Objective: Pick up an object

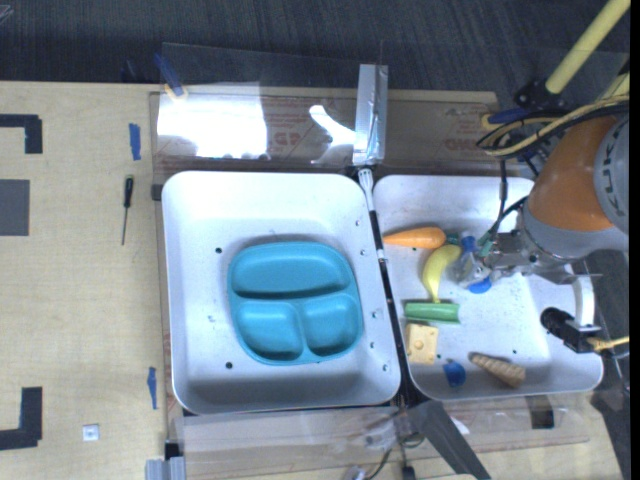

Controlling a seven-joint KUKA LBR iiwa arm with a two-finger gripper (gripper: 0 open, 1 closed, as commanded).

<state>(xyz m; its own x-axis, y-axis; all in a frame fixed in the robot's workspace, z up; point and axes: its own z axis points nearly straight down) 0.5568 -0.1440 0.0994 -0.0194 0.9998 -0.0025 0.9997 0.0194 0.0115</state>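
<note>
Gripper (478,264) is down in the right white bin (520,368), just beside the yellow plastic banana (438,267). Can't tell if it's released or clenched. Nothing visibly lifted, so the pick is not done.

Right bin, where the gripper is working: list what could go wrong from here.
1. The gripper sits low beside the yellow toy banana, with the orange toy carrot and green toy vegetable close by; a grab may nudge them away.
2. A small blue object lies right under the gripper, so it may catch that instead.
</note>
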